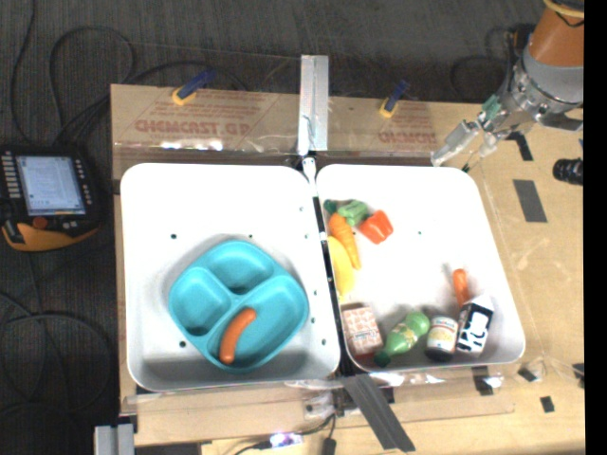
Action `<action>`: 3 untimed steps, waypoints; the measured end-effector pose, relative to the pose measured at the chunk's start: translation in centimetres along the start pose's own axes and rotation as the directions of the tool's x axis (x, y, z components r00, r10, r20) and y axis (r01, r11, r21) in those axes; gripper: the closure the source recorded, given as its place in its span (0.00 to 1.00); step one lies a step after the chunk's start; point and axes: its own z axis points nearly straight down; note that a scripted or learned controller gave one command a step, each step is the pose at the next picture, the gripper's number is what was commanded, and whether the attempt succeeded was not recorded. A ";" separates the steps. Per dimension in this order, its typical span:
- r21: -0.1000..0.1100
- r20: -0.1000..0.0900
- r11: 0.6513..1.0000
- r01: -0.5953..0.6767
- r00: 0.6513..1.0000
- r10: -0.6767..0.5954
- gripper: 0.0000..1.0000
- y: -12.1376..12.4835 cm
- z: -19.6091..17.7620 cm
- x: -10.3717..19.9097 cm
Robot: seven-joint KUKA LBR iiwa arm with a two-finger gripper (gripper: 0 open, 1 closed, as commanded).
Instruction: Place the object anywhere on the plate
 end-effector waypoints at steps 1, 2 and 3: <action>0.002 -0.001 0.992 0.129 0.992 -0.129 0.00 -0.8 2.1 -2.6; 0.000 0.001 0.977 0.214 0.977 -0.214 0.00 -0.7 0.8 -2.5; -0.001 0.001 0.937 0.349 0.937 -0.349 0.00 -0.6 -0.3 -2.5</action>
